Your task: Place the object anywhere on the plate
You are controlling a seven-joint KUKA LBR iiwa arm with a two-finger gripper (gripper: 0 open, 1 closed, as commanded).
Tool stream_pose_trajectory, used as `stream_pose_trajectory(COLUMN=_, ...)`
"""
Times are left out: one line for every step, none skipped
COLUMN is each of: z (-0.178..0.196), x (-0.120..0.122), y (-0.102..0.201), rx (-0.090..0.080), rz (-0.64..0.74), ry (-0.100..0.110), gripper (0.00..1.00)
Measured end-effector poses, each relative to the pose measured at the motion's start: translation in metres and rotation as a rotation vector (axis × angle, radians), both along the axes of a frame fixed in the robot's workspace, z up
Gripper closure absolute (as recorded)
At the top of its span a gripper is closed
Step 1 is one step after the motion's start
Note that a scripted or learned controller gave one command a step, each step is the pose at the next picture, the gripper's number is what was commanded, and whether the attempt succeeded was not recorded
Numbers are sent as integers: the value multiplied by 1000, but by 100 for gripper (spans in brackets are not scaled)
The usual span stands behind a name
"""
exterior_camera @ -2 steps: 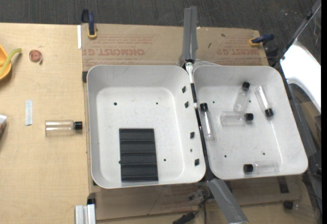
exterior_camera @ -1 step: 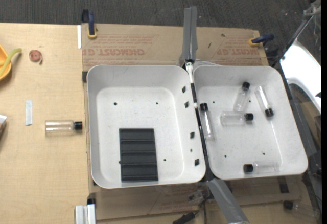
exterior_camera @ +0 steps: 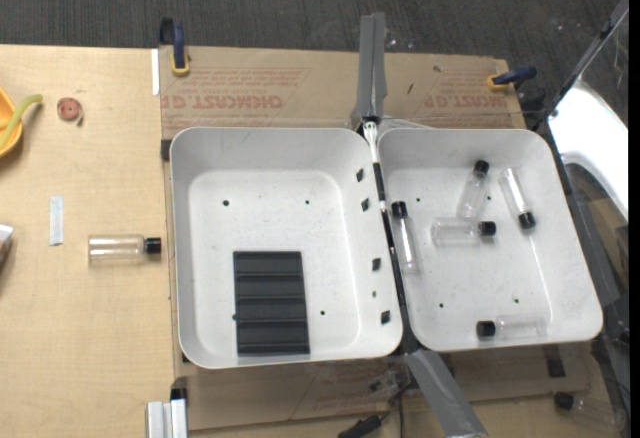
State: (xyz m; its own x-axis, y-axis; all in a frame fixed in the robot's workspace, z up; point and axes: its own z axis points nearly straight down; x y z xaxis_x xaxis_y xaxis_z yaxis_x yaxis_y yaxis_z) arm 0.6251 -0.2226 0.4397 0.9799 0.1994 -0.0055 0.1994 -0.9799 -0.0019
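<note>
Though the gripper's state cannot be told, the vials (exterior_camera: pixel 462 231) lie flat, axes pointing variously.

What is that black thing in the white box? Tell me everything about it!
The black ridged plate is a dark rectangle lying flat on the floor of the left bin, near that bin's front edge. It looks like matte plastic or rubber. Grooves run across it and split it into about four raised bands. Nothing sits on top of it, and it touches just the bin's floor. The little clear bottles are all elsewhere, most of them in the right bin.
</note>
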Motion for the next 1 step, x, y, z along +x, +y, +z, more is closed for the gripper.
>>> stream_pose_trajectory(z=0, x=27, y=28, rx=-1, rz=1, ry=-2, gripper=0)
